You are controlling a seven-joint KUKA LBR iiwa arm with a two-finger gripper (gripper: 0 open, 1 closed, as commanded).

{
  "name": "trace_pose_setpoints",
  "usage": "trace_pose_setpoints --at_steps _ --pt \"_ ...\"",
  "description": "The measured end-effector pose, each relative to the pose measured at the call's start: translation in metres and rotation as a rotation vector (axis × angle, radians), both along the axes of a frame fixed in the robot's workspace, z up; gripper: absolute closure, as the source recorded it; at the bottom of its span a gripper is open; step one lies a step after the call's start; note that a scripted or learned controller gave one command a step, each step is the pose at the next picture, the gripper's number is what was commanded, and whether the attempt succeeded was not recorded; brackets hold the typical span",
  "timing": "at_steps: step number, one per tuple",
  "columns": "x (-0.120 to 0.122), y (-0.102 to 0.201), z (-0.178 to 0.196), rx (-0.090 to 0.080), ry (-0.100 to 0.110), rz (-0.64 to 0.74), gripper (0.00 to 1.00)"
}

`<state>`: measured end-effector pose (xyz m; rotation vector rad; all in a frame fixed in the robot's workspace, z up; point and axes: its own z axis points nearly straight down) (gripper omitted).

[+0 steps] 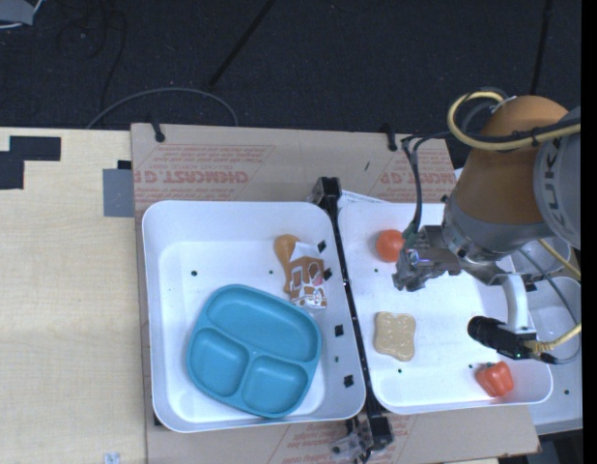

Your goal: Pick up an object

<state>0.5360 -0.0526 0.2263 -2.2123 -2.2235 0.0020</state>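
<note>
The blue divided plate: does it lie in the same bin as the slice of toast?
No. The blue divided plate lies in the left bin, the toast in the right bin.

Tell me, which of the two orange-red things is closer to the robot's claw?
The round orange-red ball at the right bin's top left, just left of the gripper. The other red piece lies far off in the bottom right corner.

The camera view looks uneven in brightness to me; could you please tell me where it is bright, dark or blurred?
In the camera view the two white bins are bright and nearly washed out; the floor behind the bench is very dark, with cables barely showing; the blue tray is sharp and casts a thin shadow at its rim; the gripper is soft and murky, near the orange ball.
</note>
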Motion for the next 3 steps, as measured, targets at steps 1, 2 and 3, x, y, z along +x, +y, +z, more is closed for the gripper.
trace_pose_setpoints --at_steps 1,2,3 --pt "0.004 0.060 -0.008 0.000 0.001 0.000 1.00" --pt "0.014 0.114 0.001 -0.003 -0.002 -0.001 1.00" --pt "0.014 0.164 -0.009 -0.002 0.000 0.000 1.00"
